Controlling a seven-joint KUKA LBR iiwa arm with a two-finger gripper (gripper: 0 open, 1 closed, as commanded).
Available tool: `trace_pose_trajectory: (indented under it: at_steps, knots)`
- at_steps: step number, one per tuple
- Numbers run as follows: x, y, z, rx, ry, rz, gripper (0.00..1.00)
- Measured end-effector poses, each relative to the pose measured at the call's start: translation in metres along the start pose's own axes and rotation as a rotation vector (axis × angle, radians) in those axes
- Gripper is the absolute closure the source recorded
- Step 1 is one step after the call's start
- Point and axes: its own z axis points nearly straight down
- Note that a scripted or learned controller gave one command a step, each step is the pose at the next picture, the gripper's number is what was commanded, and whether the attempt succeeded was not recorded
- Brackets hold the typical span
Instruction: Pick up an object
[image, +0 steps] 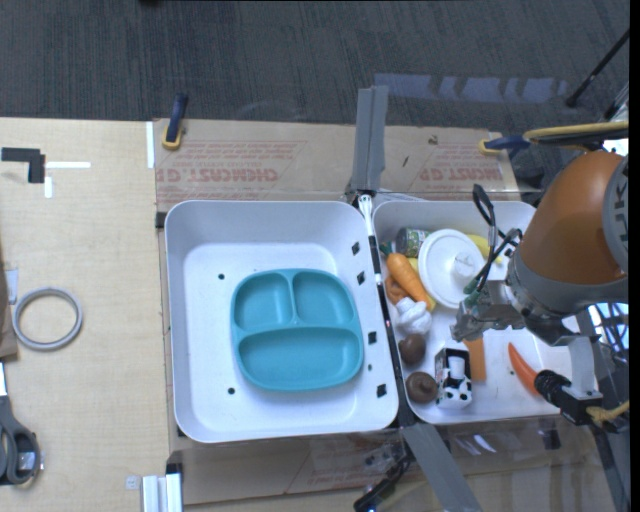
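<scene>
A grey arm's end effector hangs low over the right bin, among toy food beside an orange carrot; its grip state cannot be told.

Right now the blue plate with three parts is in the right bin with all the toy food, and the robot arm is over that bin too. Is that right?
Not quite. The camera view shows the blue plate lying alone in the left bin. The toy food, such as the carrot, is in the right bin, and the robot arm is over that right bin.
</scene>
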Motion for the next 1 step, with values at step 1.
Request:
trace_pose_trajectory:
  at_steps: [1]
  knots:
    - [-0.0115, -0.0005, -0.0001, 0.0, 0.0, 0.001, 1.0]
